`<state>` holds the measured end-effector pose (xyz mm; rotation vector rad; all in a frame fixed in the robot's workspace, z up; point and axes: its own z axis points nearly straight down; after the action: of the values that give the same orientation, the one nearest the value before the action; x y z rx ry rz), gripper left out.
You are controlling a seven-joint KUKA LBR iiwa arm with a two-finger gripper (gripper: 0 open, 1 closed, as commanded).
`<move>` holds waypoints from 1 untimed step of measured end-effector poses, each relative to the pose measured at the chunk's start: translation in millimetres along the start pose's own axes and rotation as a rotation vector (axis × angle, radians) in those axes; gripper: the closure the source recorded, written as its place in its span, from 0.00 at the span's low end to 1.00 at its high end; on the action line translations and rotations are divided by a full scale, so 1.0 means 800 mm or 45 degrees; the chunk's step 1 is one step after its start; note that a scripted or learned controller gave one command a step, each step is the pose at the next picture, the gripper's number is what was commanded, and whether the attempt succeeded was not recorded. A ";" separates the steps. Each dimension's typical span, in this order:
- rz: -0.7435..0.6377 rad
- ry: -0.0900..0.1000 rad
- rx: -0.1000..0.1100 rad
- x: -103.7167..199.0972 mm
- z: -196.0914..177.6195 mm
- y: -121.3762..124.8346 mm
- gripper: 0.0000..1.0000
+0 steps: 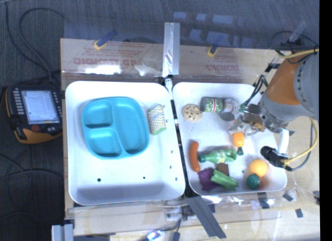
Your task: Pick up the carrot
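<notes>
Arm: grey with an orange band, reaching in from the right over the right bin (179,146).
Gripper (243,127): low over the right bin's upper right part, just above a small orange item (238,139); finger state cannot be determined, nothing visibly held.
Carrot (194,155): lies in the right bin near its left wall, lengthwise, well apart from the gripper.
Neighbours: green bottle (218,156) just right of the carrot; purple item (206,178) below it; cookie (191,112) above it.
Left bin (78,183): holds a blue divided plate (114,126).
</notes>
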<state>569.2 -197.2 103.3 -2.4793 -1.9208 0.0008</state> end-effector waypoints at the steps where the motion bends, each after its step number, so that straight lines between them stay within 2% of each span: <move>1: -0.002 0.002 0.003 0.002 -0.010 0.000 1.00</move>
<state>569.2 -196.0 111.5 -2.4759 -1.9209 0.0016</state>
